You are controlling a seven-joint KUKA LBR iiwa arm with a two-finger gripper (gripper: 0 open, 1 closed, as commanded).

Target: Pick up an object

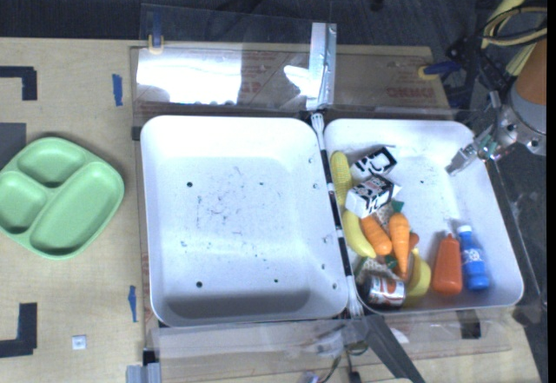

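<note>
Jaws of the gripper [462, 161] hang at the right bin's [439, 140] upper right corner, over bare white floor, and whether they stand wide or narrow cannot be told; nothing shows between them. Nearest below them, by the bin's right wall, lie a blue bottle [472, 259] and, touching its left side, an orange bottle [446, 266]. Left of the jaws, across a stretch of bare floor, two black-and-white patterned blocks [374, 178] sit one above the other against the bin's left wall, with a yellow corn cob [340, 168] just beyond them. Lower and to the left, two orange carrots [388, 235] rest on a yellow banana [354, 234], and a crumpled can [383, 286] lies at the bottom of that heap. Farther left, past the divider, sits the left bin [234, 216], its floor faintly scuffed. Farthest from the jaws, on the wooden bench [69, 86], rests a green divided plate [56, 196].
</note>
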